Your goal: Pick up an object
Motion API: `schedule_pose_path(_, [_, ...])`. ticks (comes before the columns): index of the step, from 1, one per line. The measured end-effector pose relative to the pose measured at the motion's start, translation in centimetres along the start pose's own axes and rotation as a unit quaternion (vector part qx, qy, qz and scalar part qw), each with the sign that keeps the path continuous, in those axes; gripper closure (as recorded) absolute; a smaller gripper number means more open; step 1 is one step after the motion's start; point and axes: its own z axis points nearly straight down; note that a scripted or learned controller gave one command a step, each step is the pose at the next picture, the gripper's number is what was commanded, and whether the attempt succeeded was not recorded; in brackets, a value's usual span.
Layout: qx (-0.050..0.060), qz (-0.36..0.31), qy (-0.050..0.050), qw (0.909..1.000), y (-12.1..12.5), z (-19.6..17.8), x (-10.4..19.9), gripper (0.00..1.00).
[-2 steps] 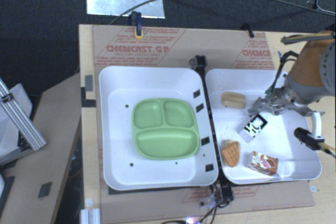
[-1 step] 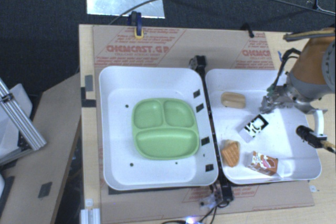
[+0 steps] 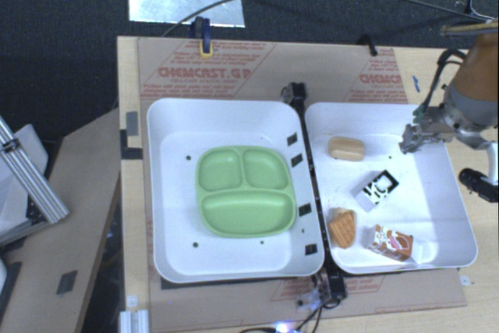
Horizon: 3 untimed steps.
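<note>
The surface (image 3: 234, 58) carries a cardboard sheet printed "CHEMCAST GP", presumably laid under both bins to protect it. The left bin (image 3: 168, 168) holds a green divided plate (image 3: 245, 189), lying flat. The arm (image 3: 474, 86) reaches over the right bin (image 3: 444, 230), its end effector (image 3: 412, 138) hovering above the bin's far right part; whether it is spread or pressed together I cannot tell. Candidates for picking lie loose in that bin: a tan bread roll (image 3: 346, 148), a printed snack packet (image 3: 392, 242), an orange pastry (image 3: 342, 228), and a black-and-white carton (image 3: 377, 189), writing unreadable.
</note>
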Motion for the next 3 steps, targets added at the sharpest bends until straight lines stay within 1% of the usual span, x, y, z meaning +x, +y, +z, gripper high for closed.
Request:
schedule_pose_path(2, [0.000,-0.001,0.000,1.0000,1.0,-13.0,0.4,1.00])
schedule_pose_path(3, [0.004,-0.002,0.002,1.0000,0.2,-11.4,5.6,1.00])
